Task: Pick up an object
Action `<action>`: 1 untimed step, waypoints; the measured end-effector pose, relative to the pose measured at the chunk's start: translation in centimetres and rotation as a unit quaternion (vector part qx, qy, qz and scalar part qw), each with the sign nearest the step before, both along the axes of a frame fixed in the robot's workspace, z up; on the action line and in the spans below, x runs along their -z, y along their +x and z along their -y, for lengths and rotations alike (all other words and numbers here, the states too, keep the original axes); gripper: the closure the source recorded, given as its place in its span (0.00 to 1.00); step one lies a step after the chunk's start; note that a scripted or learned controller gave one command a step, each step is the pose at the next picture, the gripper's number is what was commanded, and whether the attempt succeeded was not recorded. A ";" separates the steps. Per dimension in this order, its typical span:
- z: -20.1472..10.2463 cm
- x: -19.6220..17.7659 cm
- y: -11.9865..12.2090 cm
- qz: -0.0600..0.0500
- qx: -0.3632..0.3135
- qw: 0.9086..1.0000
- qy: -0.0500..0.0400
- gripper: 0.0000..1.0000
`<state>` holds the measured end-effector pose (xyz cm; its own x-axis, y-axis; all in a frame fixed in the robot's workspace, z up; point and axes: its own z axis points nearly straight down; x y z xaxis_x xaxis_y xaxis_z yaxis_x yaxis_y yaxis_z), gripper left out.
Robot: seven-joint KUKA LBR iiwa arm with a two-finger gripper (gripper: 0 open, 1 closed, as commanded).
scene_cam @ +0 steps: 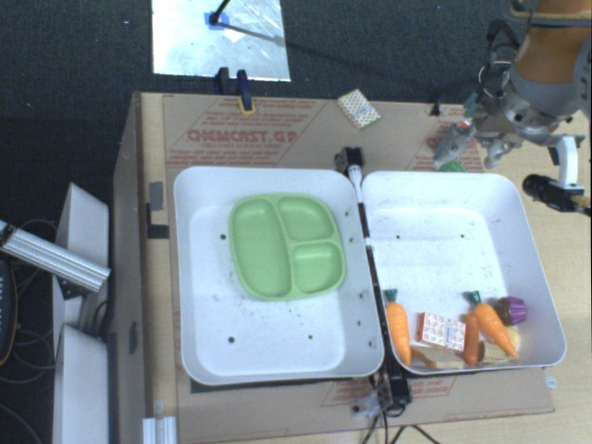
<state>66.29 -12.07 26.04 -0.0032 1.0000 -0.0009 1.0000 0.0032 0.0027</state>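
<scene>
Carrots (398, 331) and toys in right bin (527, 248); green tray (285, 246) left.

pale green tray (285, 246), orange carrots (398, 331), possibly purple onion (513, 310).

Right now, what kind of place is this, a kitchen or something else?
Probably a robot test bench, not a kitchen. A robot arm reaches over two white bins on a cardboard-topped bench. The carrots look like toy food, beside a green divided plate.
</scene>
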 end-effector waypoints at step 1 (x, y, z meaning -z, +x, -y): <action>-0.3 14.2 -7.8 -0.002 0.001 1.000 0.001 0.00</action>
<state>58.51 -11.81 11.86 -0.0016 1.0000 0.0003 1.0000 0.0016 -0.0009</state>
